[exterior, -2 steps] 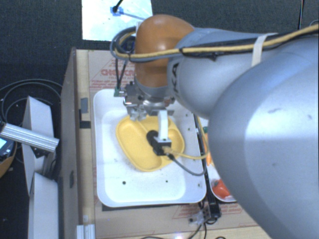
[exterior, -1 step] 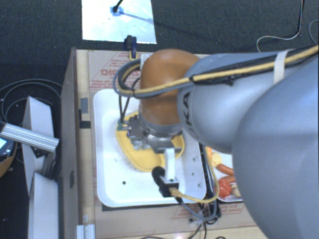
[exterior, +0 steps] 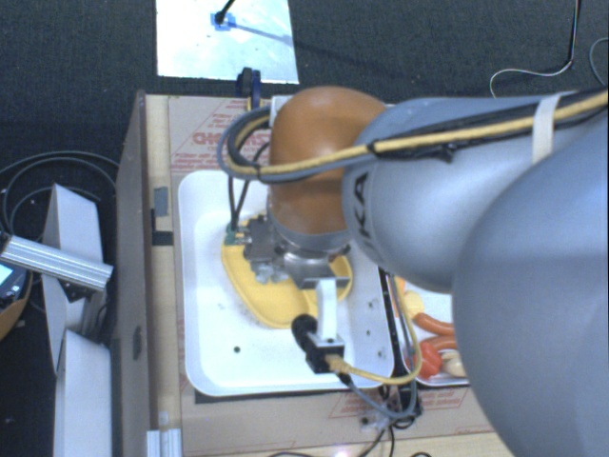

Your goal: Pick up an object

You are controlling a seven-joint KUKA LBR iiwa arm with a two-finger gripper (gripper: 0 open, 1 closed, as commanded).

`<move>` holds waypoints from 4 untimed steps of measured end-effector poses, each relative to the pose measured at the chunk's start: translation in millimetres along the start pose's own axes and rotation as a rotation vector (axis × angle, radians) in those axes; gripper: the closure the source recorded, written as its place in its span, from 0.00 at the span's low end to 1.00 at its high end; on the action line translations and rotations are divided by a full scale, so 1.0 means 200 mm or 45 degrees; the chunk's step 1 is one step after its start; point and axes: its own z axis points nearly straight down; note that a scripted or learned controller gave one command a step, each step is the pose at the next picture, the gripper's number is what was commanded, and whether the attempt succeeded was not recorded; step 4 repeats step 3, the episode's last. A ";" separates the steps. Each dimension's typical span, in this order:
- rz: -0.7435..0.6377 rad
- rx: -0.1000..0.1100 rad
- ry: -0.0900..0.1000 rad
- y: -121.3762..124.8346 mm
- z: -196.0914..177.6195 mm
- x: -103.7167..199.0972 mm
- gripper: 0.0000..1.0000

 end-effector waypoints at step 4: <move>0.001 0.000 -0.001 -0.06 -0.23 -0.11 1.00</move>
